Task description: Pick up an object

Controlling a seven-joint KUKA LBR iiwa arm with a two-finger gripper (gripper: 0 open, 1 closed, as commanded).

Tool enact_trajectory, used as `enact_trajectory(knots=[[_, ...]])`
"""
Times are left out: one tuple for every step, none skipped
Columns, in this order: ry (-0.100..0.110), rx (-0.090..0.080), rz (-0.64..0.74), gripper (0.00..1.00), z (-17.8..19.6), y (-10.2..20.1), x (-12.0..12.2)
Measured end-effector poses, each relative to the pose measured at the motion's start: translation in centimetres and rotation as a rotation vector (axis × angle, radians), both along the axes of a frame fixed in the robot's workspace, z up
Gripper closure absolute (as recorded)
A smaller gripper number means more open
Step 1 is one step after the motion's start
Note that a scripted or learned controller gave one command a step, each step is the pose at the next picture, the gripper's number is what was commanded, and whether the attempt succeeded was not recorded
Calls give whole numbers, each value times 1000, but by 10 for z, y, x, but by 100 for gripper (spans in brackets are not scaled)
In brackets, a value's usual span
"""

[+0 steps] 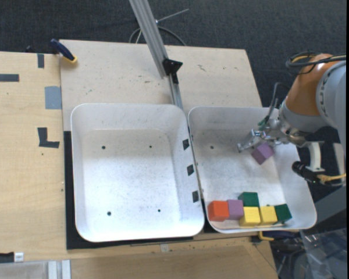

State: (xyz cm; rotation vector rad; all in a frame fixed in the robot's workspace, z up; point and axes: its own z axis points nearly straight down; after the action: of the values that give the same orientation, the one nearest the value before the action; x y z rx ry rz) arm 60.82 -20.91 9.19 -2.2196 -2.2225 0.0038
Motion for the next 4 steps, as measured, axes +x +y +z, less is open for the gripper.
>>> enact_trajectory(knots=[[-1, 1, 1, 100, 10, 1, 1], [0, 1, 1, 0, 9, 1, 0], [1, 1, 0, 0, -1, 3, -8], [1, 1, -1, 0, 0, 7, -38]])
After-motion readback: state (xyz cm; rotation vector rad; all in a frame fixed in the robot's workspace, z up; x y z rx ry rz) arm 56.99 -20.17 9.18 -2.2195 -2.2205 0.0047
